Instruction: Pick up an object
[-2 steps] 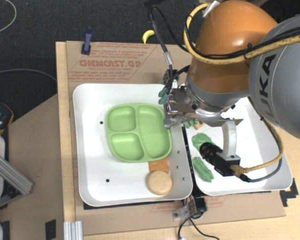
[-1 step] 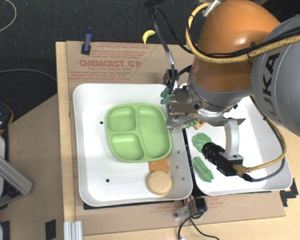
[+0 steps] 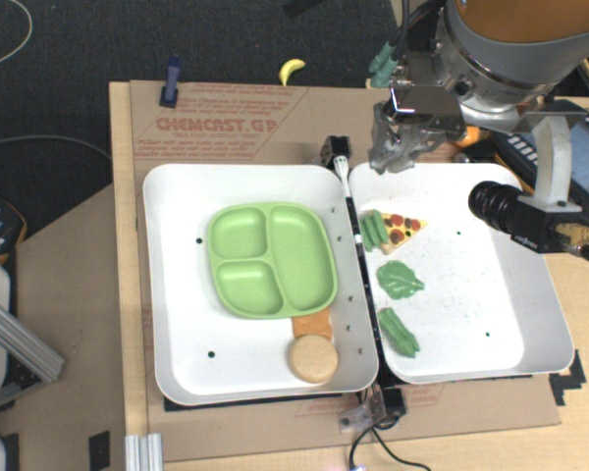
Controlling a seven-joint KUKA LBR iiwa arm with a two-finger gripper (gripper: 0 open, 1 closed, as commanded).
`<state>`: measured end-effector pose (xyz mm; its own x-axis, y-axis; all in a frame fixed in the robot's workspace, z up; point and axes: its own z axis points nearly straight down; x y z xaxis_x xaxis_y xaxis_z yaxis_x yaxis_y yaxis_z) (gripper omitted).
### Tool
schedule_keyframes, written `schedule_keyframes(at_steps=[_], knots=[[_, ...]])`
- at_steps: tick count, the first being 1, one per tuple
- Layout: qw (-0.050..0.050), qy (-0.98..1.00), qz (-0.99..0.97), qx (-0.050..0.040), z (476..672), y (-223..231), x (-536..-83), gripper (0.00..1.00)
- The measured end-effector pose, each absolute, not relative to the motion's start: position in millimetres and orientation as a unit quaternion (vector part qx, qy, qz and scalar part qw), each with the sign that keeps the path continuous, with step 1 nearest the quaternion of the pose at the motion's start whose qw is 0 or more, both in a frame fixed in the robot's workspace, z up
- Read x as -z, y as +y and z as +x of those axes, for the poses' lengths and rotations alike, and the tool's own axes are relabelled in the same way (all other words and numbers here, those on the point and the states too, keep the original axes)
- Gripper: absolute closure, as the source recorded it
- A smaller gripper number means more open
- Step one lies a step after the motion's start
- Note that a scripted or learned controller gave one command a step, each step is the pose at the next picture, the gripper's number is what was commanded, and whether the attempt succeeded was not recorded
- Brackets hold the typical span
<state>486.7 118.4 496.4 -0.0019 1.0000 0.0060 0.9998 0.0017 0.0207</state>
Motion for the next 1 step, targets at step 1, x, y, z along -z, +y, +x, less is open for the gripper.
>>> schedule_keyframes(at_steps=[1], knots=[[-0.002, 0.708, 0.706, 0.0039, 501.7, 161.5, -396.2, 1.00]])
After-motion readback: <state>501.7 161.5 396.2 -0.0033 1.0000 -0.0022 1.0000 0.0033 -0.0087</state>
